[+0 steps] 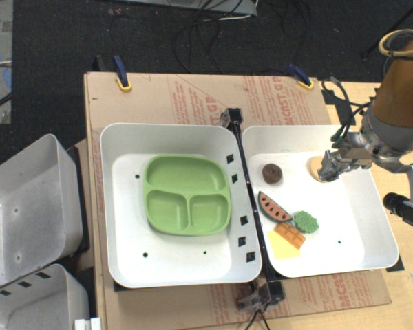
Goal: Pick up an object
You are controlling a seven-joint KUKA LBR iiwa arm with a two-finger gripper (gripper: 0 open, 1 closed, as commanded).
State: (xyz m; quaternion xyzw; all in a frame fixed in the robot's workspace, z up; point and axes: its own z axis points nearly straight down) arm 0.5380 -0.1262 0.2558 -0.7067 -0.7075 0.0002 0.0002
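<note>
The right bin (358, 253) holds a brown round piece (272, 173), a watermelon slice (272, 207), a green broccoli-like piece (305, 221), an orange block (290, 236) and a yellow flat piece (283, 249). My gripper (328, 170) hangs over the upper part of the right bin, right of the brown piece and apart from it. Nothing shows between its fingers.
The left bin (124, 253) holds a green divided plate (187, 194). A black divider (244, 184) runs between the two bins. Empty white tubs (27, 205) stand off the bench at the left. Clamps (124, 81) sit at the bench's far edge.
</note>
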